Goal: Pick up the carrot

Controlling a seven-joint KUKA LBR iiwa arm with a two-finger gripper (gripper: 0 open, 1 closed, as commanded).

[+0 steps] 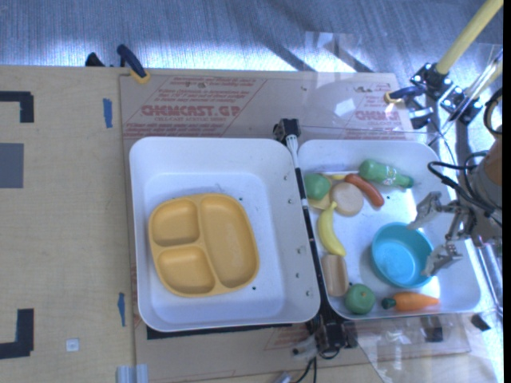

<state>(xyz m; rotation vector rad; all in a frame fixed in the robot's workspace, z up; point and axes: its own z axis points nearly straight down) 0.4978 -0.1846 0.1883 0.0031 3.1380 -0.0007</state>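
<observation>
Carrot [413,301]: orange, green-tipped, lying flat at the near edge of the right bin [463,290], just beside the blue bowl [399,255] and near a green lime [359,298]. Status: not yet picked up. Claw [441,231]: at the bowl's right side, above and apart from the carrot, fingers spread open with nothing between them. Left bin [209,166]: holds a yellow divided plate [204,244]. Remaining, by estimate: move toward the carrot, descend, close, lift.

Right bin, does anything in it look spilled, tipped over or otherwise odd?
Nothing stands out. The blue bowl sits upright, the carrot lies flat near the front edge of the right bin, and nothing looks spilled.
</observation>
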